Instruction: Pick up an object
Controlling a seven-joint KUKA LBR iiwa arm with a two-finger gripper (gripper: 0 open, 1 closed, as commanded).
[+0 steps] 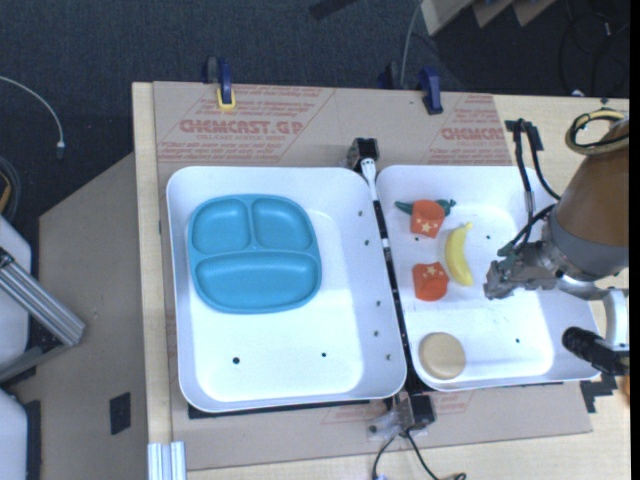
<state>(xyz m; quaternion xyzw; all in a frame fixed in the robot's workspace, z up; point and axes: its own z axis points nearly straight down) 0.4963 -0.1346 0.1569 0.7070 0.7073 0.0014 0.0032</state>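
In the right bin (500, 353) lie a yellow banana (458, 253), a red strawberry with a green stalk (428, 216), a red block-like piece (431, 281) and a round tan bun (441, 355). My gripper (503, 280) hangs over the right part of this bin, just right of the banana and apart from it. Nothing shows between its fingers.
The left bin (280, 363) holds a blue divided plate (256, 252). A black divider strip (383, 253) runs between the bins. Cables (530, 163) trail along the arm at the right, and clamps (226, 86) sit on the bench's far edge.
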